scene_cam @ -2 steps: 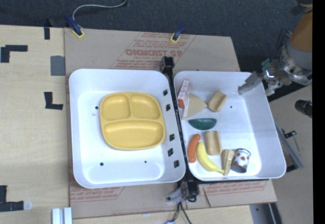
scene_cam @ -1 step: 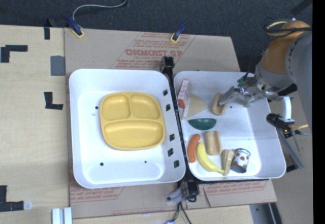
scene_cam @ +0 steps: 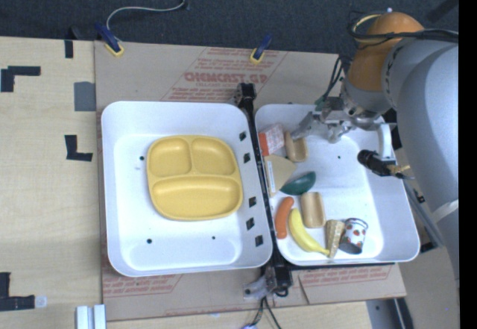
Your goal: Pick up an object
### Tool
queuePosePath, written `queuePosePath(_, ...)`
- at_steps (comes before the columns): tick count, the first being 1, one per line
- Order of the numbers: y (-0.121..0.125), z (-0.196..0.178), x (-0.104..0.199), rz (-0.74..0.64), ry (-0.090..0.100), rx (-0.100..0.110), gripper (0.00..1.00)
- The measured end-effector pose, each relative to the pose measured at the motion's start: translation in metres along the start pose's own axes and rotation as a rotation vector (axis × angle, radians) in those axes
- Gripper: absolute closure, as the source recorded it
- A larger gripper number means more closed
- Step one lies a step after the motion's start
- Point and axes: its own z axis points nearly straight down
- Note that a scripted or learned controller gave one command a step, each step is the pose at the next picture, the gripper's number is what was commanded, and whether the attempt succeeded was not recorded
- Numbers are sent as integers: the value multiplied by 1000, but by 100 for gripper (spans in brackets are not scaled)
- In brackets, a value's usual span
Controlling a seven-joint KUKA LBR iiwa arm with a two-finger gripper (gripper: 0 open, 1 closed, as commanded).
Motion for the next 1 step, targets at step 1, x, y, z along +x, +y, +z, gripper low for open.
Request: queuePosePath(1, 0, 0, 25, 1, -2, -1, 0)
